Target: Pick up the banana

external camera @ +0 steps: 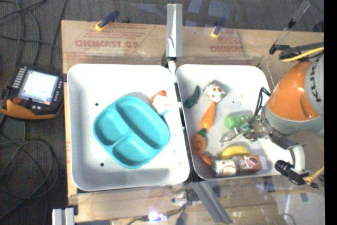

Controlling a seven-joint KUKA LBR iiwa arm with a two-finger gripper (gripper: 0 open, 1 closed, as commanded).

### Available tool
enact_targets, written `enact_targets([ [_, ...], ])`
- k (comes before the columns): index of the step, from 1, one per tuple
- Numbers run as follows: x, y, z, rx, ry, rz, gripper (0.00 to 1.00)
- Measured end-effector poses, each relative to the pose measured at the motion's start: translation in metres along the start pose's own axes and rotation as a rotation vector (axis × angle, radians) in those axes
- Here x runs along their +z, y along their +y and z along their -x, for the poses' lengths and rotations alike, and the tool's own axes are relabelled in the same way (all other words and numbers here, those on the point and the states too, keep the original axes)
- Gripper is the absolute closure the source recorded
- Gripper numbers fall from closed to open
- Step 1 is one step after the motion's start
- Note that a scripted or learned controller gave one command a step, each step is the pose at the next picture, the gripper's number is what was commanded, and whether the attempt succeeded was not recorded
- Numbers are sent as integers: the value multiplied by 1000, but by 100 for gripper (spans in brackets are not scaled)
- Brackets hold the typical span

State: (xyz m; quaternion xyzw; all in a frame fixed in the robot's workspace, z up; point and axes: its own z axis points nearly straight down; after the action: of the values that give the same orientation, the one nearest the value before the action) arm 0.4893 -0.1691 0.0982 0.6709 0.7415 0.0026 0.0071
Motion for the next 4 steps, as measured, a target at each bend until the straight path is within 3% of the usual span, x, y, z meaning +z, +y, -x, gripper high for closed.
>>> enact_targets([
  [1, 8, -1, -8, -215, -4, -2, 0],
  [2, -1, 1, -8, -216, -2, 1, 100],
  [3, -1, 1, -8, -216, -1, 0, 0],
  [4, 9, -3, 7, -514, 7, -5, 0],
])
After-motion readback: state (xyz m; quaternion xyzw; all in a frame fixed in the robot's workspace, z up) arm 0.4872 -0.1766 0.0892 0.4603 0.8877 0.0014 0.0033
